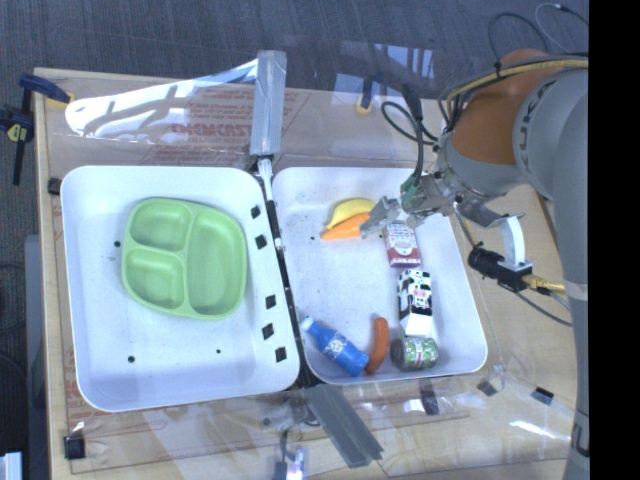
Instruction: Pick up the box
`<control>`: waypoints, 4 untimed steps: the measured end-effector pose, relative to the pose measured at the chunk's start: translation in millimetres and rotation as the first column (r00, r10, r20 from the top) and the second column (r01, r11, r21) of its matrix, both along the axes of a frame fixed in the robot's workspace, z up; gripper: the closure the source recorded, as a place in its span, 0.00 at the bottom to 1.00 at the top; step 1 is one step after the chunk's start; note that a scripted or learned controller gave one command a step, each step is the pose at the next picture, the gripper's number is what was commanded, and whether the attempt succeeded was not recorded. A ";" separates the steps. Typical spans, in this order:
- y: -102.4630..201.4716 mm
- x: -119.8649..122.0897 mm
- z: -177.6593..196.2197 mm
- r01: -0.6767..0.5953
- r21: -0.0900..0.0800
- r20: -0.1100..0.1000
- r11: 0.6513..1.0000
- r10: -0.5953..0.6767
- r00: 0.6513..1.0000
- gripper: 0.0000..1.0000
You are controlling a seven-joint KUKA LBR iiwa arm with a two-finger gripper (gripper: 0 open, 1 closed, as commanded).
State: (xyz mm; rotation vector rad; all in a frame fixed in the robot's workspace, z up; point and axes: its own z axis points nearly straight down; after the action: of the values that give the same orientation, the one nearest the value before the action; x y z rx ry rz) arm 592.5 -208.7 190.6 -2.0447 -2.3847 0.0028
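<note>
- The box lay flat in the right bin, touching the carton.
- The gripper hovered at its far end; finger state couldn't be told.
- It looked light, stiff, thin: best pinched across the narrow sides.

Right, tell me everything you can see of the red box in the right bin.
The red box is a small flat carton, red with a white label patch and print too small to read. It lies flat on the floor of the right bin, its long side running toward the near edge. The gripper sits right at its far end; whether they touch is unclear. Its near end reaches the black-and-white carton, apparently touching. The carrot lies apart, to its left.
</note>
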 end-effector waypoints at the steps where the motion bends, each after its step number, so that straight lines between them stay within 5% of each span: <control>1: -1.4 -5.4 9.2 0.028 0.000 0.000 1.000 -0.028 1.000 0.00; 2: 14.8 43.9 -10.3 0.019 0.001 -0.001 1.000 -0.019 1.000 0.00; 3: 13.8 27.7 73.7 -0.087 0.000 0.001 0.996 0.087 0.996 0.00; 4: -0.3 20.6 -74.9 -0.092 0.002 -0.003 0.996 0.092 0.996 0.00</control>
State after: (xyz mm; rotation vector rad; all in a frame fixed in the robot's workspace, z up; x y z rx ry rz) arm 613.1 -209.0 115.7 -1.9310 -2.4731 0.0043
